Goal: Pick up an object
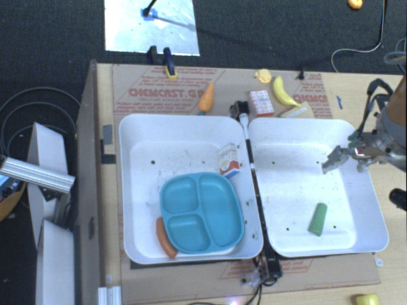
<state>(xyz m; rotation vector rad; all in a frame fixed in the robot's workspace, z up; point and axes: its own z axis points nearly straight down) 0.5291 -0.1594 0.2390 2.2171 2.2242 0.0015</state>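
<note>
A grey two-finger tool [332, 160] hangs over the right shallow white bin [365, 189], up and right of the green plastic block [317, 218] lying on the bin floor; whether it is wide or narrow cannot be told, and the block lies ungrasped.

The left bin [133, 170] holds a divided tray [201, 211] at its 6 o'clock, a sausage [165, 237] at 7, a small packet [229, 160] at 2. The right bin [365, 202] holds a block [317, 218] at 5.
</note>
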